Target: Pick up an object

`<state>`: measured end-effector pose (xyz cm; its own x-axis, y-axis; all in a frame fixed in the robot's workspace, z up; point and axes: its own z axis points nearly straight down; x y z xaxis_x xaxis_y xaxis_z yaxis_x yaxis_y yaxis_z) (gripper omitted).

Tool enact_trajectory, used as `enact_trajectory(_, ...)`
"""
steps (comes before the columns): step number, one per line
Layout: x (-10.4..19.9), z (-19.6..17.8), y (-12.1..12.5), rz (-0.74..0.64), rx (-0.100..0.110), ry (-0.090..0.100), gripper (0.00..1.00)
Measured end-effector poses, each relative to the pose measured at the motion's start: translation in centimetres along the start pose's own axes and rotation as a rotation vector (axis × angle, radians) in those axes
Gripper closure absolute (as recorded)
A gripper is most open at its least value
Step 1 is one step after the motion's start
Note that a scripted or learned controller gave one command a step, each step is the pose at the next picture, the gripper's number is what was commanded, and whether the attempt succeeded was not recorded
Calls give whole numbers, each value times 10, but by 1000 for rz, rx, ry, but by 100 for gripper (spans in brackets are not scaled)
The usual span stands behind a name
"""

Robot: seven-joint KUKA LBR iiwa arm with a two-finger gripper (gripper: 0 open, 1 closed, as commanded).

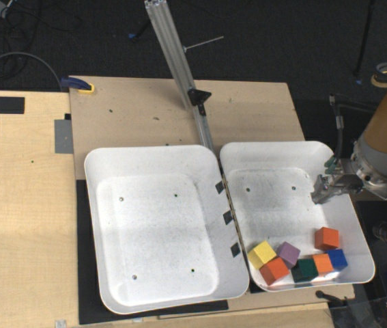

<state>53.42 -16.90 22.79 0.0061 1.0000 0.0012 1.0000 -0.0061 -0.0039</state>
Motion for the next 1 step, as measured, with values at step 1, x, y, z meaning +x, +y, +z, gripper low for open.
enact_trajectory(1, 1, -92, -4, -8, -10, -3, 100)
